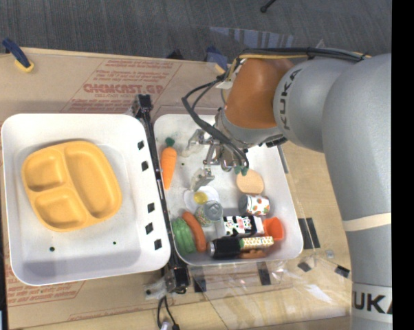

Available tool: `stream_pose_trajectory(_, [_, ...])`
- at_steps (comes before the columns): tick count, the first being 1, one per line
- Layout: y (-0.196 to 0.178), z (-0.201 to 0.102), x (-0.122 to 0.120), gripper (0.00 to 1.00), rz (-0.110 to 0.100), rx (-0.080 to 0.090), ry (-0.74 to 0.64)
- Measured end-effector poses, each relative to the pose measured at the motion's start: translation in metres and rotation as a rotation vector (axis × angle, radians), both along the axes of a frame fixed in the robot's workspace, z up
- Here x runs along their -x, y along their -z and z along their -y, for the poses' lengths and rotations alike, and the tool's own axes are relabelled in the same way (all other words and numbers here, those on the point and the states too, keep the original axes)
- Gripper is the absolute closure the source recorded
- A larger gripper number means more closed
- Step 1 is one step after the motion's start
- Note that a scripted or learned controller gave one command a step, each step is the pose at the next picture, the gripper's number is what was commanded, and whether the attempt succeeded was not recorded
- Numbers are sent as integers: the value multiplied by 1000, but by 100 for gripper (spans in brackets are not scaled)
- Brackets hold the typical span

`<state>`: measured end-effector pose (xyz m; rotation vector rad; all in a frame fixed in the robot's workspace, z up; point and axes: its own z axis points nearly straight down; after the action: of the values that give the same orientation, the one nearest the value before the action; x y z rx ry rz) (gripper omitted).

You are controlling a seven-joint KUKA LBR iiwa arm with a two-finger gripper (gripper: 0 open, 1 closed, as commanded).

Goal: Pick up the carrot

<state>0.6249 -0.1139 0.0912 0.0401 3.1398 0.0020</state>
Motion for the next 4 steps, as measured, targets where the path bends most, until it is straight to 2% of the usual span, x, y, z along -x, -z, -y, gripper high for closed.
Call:
stream_pose_trajectory(1, [-3,-17,-20,0,6,1,158])
stream_pose_trajectory(2, [-15,-19,-22,100,14,2,149])
stream_pose_trajectory(3, [-14,-19,-22,0,12,3,148])
stream_pose_trajectory(4, [-1,-19,-9,0,-3,1,398])
